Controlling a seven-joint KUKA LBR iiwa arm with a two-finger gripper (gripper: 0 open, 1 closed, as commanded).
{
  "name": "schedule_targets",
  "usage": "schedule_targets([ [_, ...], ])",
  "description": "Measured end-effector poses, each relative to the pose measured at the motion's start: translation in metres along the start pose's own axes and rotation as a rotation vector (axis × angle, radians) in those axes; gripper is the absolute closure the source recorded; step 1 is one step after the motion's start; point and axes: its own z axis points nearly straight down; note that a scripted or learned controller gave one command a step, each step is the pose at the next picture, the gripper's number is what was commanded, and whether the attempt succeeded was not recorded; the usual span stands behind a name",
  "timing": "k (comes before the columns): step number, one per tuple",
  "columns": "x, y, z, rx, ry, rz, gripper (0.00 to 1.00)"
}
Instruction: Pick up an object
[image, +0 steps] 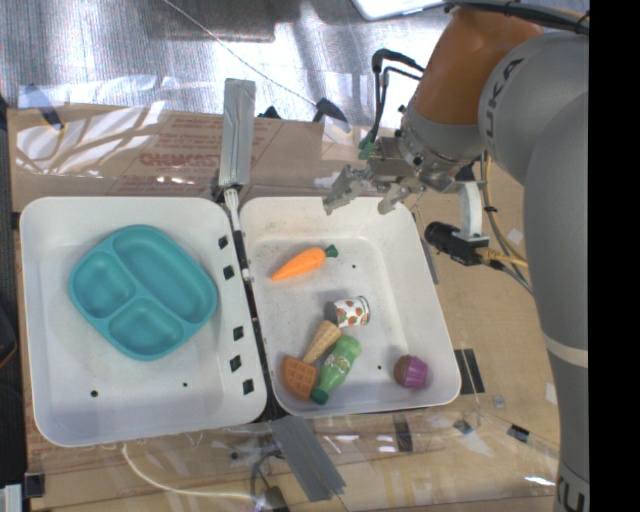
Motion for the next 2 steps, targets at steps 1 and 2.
schedule_targets([
  [1, 0.009, -0.007, 0.173, 0.008, 0.001, -0.151, 0.0],
  [2, 0.009, -0.004, 0.159, 0.003, -0.001, -0.156, 1.0],
])
